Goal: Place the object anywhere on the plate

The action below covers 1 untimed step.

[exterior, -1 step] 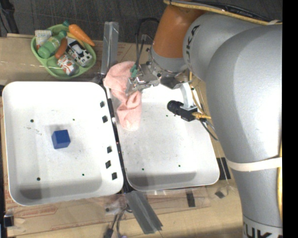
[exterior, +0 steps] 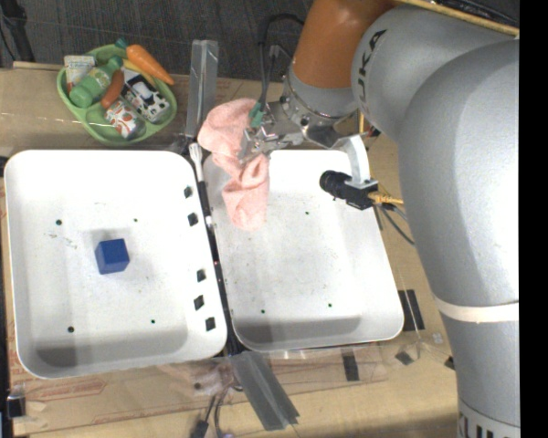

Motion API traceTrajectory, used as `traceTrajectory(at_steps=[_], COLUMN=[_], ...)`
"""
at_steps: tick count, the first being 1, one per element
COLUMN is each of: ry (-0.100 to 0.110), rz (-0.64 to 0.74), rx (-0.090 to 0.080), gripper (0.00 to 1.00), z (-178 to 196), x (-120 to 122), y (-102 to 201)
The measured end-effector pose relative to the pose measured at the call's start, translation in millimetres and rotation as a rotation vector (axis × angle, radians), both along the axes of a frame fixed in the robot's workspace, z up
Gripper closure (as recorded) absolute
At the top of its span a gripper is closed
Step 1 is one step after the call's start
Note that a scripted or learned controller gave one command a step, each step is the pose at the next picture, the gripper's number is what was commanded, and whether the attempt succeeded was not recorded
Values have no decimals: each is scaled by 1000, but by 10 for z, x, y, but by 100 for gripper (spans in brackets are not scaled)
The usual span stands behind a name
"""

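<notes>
Where it hangs crumpled, the pink cloth [exterior: 239, 162] droops from the jaws [exterior: 258, 141], which are clamped on its upper folds above the right bin's [exterior: 310, 281] far left corner. Its lower end touches that bin's floor. A blue cube [exterior: 112, 255] sits in the left bin [exterior: 36, 318]. On the table [exterior: 27, 89], a green bowl [exterior: 105, 128] holds toy food.

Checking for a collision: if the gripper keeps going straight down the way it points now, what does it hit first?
Probably the pink cloth. The gripper points down at the far left corner of the right bin, and the cloth is bunched right at its fingers, draped over the divider. Under it sits the bin floor. Depth is hard to judge.
</notes>
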<state>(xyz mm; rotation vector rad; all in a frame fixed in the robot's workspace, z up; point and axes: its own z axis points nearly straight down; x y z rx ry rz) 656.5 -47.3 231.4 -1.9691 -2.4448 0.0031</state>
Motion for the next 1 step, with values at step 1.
traceTrajectory(at_steps=[1], ry=[3], rz=[407], rx=[1], gripper=[100], z=[-4], x=[-185], y=[378])
